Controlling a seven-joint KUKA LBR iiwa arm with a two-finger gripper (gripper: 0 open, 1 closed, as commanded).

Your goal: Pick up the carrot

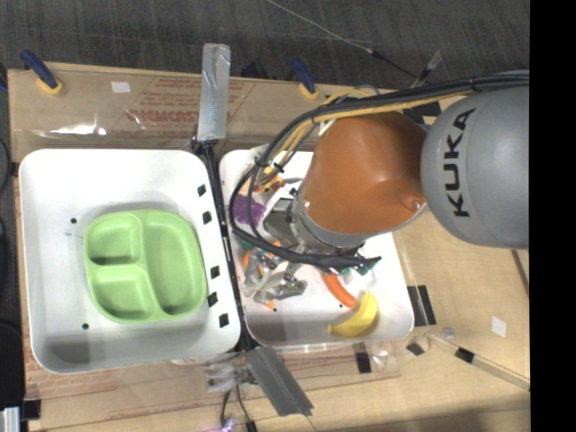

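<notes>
The carrot [339, 288], a small orange piece, lies in the right bin [396, 318] near its front, just under the arm's wrist. My gripper [273, 282] hangs low over the left part of that bin, to the left of the carrot and a short way apart from it. The orange band and grey body of the arm hide much of the bin's middle and back.
A yellow banana [357, 318] lies at the right bin's front, just in front of the carrot. A purple object [248, 212] sits at the bin's left side behind the gripper. The left bin [54, 178] holds a green divided plate [144, 264]. Cables loop around the wrist.
</notes>
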